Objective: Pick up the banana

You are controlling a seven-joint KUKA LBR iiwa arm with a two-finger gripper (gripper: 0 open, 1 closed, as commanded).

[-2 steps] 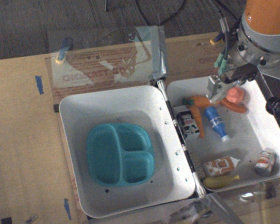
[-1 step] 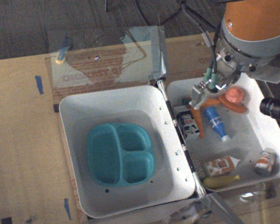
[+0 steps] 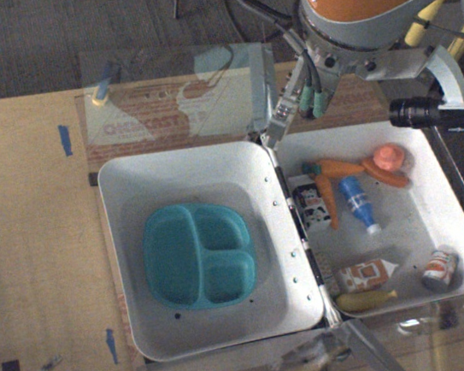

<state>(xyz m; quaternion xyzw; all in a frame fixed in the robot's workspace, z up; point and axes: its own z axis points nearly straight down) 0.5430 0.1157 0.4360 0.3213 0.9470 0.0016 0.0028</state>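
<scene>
The banana [image 3: 366,299] is yellow and lies flat against the front wall of the right bin [image 3: 457,216], near its front left corner. A small brown and white carton [image 3: 368,273] lies just behind it, close or touching. My gripper [image 3: 281,119] hangs from the grey and orange arm above the back edge where the two bins meet. It is far behind the banana, and nothing is visibly held in it.
The right bin also holds a blue bottle [image 3: 358,203], orange carrot-like pieces [image 3: 330,196], a pink toy [image 3: 389,157], a small dark box [image 3: 308,203] and a can [image 3: 440,269]. A teal divided plate [image 3: 199,254] lies in the left bin [image 3: 123,240].
</scene>
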